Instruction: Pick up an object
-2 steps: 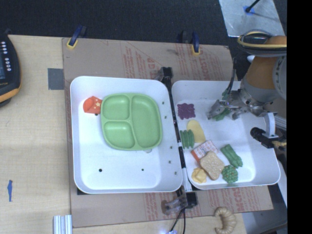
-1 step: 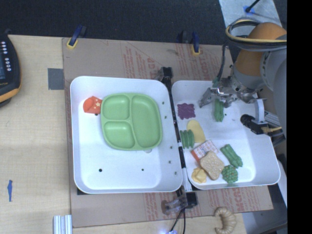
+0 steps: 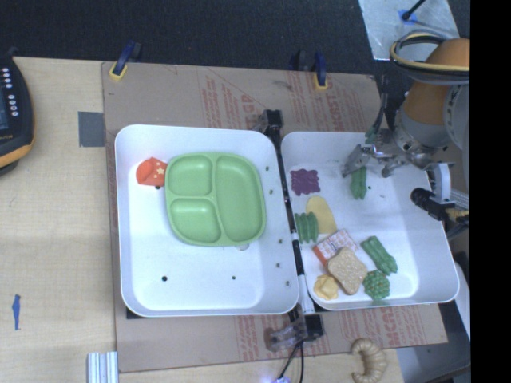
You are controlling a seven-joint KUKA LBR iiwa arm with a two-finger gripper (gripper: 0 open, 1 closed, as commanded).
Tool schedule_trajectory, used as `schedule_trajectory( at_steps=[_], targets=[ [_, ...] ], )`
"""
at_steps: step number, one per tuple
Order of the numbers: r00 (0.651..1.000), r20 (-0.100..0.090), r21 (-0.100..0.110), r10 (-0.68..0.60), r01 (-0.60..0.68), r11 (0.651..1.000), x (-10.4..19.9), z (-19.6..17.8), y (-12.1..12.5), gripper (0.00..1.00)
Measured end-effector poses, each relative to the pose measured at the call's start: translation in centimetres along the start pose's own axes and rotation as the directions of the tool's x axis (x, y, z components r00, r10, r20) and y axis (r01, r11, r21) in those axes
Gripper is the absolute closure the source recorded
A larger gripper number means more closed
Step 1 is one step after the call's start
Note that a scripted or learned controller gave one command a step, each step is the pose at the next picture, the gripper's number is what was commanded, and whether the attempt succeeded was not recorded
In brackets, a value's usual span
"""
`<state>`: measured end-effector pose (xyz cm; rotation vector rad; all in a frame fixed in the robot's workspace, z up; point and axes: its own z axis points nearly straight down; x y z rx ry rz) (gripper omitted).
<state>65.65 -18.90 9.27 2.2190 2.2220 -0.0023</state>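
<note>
One green pickle-like piece [image 3: 358, 183] hung at the claw [image 3: 369, 162] over the right bin [image 3: 423, 286], apparently off the floor; whether the claw truly clenched it cannot be told. Lifting clear seemingly remained.

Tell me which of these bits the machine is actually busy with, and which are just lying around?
Part of the job:
- hand
- green pickle under the hand
- right bin of toy food

Lying about:
- green divided plate
- red piece beside the plate
- purple grapes
- bread slice
- blue clamp
</note>
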Motion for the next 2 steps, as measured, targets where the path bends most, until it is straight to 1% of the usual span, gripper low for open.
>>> schedule_trajectory(
  at_steps=[1,2],
  targets=[
    [1.0,0.0,0.0,-0.004,0.004,1.0,0.1,-1.1,0.1,1.0],
    [1.0,-0.004,-0.006,-0.011,0.011,1.0,11.1,-10.6,0.2,1.0]
  ],
)
